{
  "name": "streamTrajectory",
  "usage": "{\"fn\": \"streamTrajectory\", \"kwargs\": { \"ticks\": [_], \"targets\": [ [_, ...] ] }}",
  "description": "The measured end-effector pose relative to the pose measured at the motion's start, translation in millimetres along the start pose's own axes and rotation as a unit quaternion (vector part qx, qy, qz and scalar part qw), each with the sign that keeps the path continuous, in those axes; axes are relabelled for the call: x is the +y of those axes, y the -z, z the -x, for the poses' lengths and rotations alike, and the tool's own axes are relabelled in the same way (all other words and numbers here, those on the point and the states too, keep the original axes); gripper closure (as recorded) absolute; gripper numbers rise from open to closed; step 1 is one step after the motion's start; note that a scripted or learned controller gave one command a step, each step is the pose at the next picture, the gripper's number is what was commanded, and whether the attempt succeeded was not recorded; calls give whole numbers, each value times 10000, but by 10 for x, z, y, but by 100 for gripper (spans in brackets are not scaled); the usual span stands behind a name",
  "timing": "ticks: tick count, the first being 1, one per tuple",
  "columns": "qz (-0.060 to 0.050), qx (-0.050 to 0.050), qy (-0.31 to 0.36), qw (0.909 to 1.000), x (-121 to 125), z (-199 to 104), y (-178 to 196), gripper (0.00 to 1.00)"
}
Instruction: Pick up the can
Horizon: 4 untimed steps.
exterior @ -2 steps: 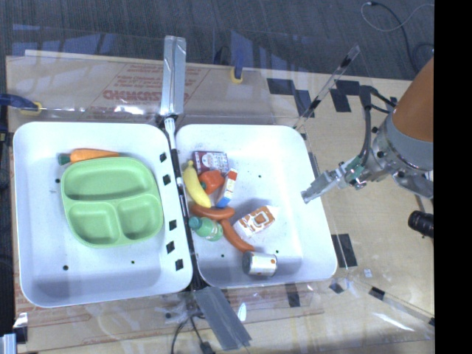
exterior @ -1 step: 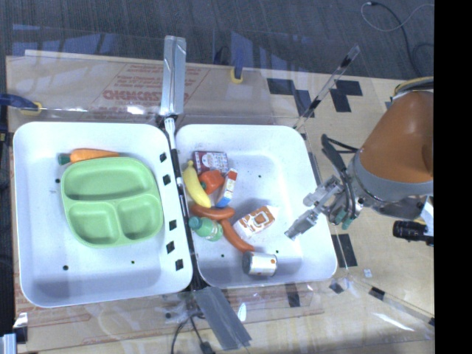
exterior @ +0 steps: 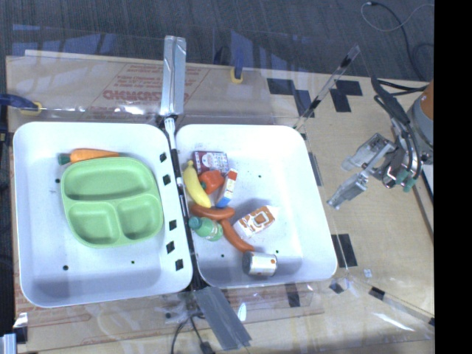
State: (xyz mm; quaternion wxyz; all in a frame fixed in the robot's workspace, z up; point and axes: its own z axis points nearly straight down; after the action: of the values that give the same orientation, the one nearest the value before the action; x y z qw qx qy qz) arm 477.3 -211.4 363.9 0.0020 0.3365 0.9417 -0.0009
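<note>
- Right now I see the tool (exterior: pixel 359 174) parked over the bare surface (exterior: pixel 383 257), right of the right bin (exterior: pixel 313 198) and well apart from everything in it.
- Its two fingers look spread apart with nothing between them, so I read it as open and carrying nothing.
- My target, the can (exterior: pixel 261 264), lies on its side near the front edge of the right bin, a little apart from the rest of the pile.
- It looks short and silvery, with a paler label band and one round end turned toward the camera.
- Just behind it sit a curved orange piece (exterior: pixel 237 236) and a small carton (exterior: pixel 257 221); a banana (exterior: pixel 195 186) and a green bottle (exterior: pixel 207 229) lie further left.
- For the approach, I would bring the tool over the bin wall, then line it up above the can before descending.
- I would set the fingers across the can's round body, not along its length, since a lying can may roll away.
- I judge the front wall the main risk: one finger needs room between can and wall.
- A left bin (exterior: pixel 29 271) holds a green tray (exterior: pixel 110 201); I have no business there.
</note>
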Motion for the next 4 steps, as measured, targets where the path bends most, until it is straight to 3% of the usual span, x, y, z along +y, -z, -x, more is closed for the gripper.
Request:
{"fn": "streamTrajectory", "kwargs": {
  "ticks": [1,2,3,4],
  "targets": [
    [2,20,1813,9834,305,-252,-815,0],
    [1,-9,3247,9458,3,0,304,0],
    [8,13,4936,8697,13,-4,-244,0],
    [5,-6,6760,7369,93,90,-111,0]
  ]
}}
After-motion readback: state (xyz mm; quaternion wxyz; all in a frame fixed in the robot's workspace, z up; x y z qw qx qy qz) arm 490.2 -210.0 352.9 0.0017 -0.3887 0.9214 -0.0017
